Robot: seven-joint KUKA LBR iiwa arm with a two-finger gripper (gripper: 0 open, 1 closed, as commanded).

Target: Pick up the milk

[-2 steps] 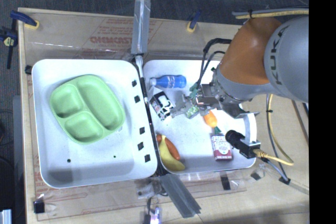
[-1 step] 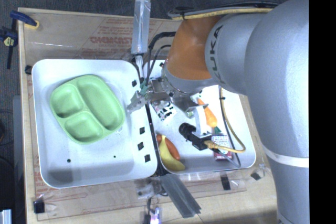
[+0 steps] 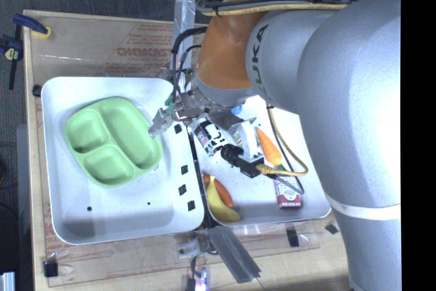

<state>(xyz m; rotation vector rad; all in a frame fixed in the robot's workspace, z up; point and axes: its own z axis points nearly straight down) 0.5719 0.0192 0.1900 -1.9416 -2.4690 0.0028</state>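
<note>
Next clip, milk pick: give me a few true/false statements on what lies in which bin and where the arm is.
1. The green tray lies in the left bin. True.
2. The banana lies in the left bin. False: it lies in the right bin, near its front left corner.
3. The carrot lies in the right bin. True.
4. The green tray holds a banana. False: its compartments show nothing in them.
5. The arm reaches over the right bin. True.
</note>
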